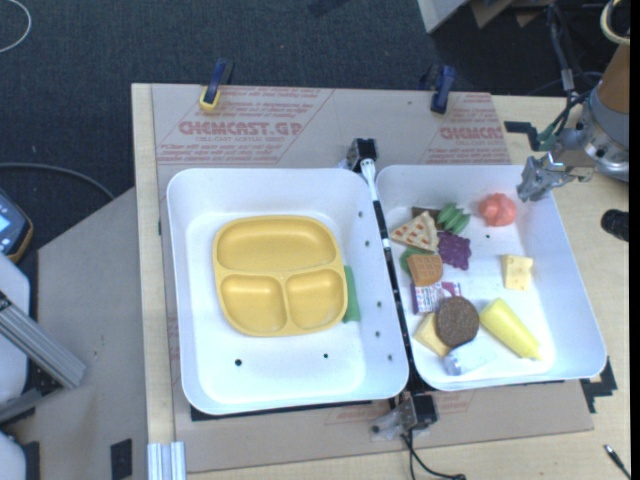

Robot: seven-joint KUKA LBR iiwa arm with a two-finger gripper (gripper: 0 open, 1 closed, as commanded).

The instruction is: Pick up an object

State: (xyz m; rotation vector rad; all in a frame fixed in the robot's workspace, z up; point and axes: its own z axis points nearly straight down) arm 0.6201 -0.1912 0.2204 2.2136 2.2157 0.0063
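Bench: two white bins. Gripper at right bin's 1 o'clock, near tomato; claw state: cannot tell. Risk: crowded food, fingers snag neighbours or rim.

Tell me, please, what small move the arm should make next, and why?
Probably shift the claw a little left and toward the camera, then lower it over the red tomato-like toy. The claw hangs at the right bin's far edge with nothing seen in it, and that toy lies closest, apart from the others.
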